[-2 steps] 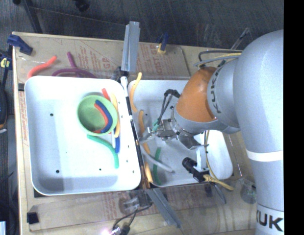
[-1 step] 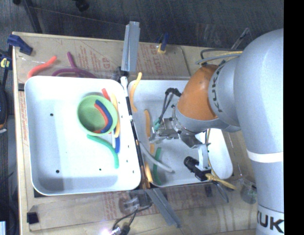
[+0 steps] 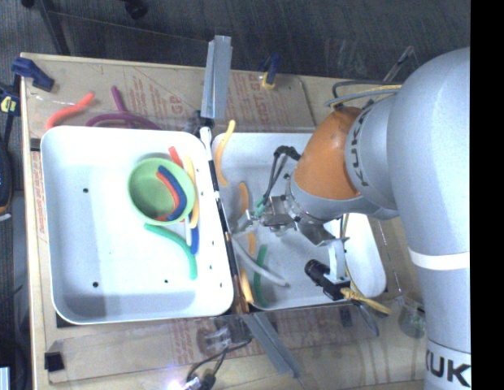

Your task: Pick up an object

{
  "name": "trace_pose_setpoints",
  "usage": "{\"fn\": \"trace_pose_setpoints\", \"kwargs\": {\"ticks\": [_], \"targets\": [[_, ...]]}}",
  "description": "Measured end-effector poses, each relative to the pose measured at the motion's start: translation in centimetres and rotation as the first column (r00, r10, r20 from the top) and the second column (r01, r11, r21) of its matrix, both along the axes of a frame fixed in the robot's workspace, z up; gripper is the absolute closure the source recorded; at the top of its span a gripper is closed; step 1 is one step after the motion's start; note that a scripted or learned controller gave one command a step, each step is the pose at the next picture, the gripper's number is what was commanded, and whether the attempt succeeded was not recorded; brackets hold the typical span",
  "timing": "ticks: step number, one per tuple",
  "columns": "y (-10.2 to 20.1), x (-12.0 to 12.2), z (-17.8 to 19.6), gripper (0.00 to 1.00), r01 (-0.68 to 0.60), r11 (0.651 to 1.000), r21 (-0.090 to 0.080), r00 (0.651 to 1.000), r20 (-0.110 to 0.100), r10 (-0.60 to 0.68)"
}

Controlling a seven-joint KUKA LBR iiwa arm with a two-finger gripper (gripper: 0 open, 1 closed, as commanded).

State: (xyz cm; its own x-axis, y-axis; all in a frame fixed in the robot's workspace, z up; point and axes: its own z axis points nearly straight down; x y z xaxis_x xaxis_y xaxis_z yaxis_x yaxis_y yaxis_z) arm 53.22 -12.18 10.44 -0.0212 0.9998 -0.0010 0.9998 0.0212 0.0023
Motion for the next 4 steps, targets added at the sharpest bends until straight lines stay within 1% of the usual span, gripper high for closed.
{"fn": "trace_pose_setpoints", "kwargs": {"ticks": [1, 2, 3, 4], "targets": [[0.0, 0.0, 0.9, 1.0, -0.005, 1.0, -0.001, 1.0, -0.002, 0.005], [0.0, 0.0, 0.9, 0.0, -0.006, 1.0, -0.002, 1.0, -0.002, 0.006], [-0.2, 6.0, 0.0, 0.0, -0.174, 0.985, 0.002, 0.985, -0.004, 0.174], [-0.2, 6.0, 1.0, 1.0, -0.176, 0.984, 0.002, 0.984, -0.005, 0.176]]}}
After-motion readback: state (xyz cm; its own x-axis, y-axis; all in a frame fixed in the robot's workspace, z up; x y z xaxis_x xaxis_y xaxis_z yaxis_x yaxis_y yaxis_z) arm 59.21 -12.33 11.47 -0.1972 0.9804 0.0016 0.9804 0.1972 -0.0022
